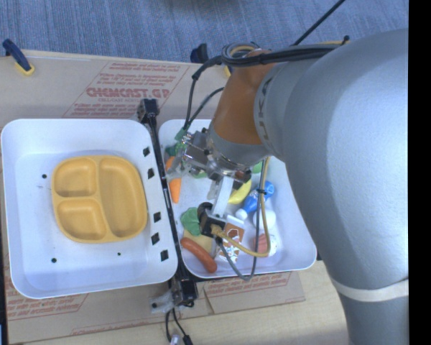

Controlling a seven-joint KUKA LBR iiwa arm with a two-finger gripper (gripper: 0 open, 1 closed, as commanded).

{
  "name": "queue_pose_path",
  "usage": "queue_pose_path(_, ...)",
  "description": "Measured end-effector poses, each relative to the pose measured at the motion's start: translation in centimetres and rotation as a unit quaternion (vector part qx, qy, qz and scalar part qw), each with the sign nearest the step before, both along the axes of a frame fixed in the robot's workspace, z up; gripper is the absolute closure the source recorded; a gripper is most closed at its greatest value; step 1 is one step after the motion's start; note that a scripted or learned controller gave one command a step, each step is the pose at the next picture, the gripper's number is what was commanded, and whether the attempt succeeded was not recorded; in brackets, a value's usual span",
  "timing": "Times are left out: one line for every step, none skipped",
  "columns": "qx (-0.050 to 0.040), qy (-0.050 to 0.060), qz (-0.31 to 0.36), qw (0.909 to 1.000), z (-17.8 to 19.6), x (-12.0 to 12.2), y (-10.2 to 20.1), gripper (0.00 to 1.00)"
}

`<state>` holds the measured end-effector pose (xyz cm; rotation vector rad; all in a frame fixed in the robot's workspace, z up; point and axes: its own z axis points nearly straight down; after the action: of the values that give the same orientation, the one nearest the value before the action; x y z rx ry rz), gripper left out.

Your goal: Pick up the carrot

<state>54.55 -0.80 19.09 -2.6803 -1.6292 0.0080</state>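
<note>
Against the left wall of the right bin (296,244) lies the carrot (175,190), its long axis running along that wall, thin end toward the bench's near edge. My claw (192,157) hangs just beyond it, slightly rightward; released or clenched, I cannot tell.

The carrot (175,190) is a small orange cone with a smooth, even surface. It lies flat on the white floor of the right bin (273,264), close to that bin's left wall and about halfway between its far-left and near-left corners. Its broad end faces the bin's far edge and its narrow tip faces the near edge, so it runs nearly parallel to the left wall. Whether it has a green top cannot be told.
</note>
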Motion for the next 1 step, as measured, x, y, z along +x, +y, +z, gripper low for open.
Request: queue_pose_path(0.0, 0.0, 0.0, 1.0, 0.0, 0.0, 0.0, 0.0)
